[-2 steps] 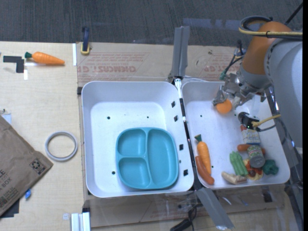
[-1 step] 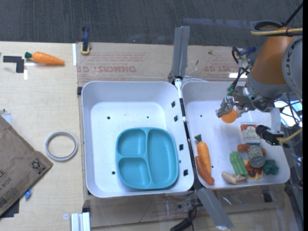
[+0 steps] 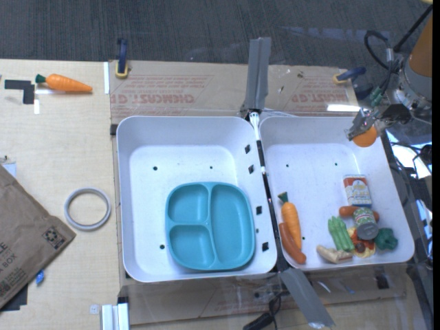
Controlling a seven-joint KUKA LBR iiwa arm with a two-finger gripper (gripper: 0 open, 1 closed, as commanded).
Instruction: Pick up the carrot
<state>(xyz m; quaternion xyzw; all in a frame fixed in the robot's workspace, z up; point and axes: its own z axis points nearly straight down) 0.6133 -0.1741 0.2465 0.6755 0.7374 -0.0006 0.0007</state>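
My gripper hangs above the right bin's far corner, grip unreadable, so I'd bring it down over the carrot lying lengthwise by the bin's left wall, beside a red sausage.

arm cut off at right edge, cardboard box cropped left

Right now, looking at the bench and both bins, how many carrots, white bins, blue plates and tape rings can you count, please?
Carrots: 2, one lying left of the bins, one in the right bin
White bins: 2, left and right
Blue plates: 1
Tape rings: 1
Total: 6
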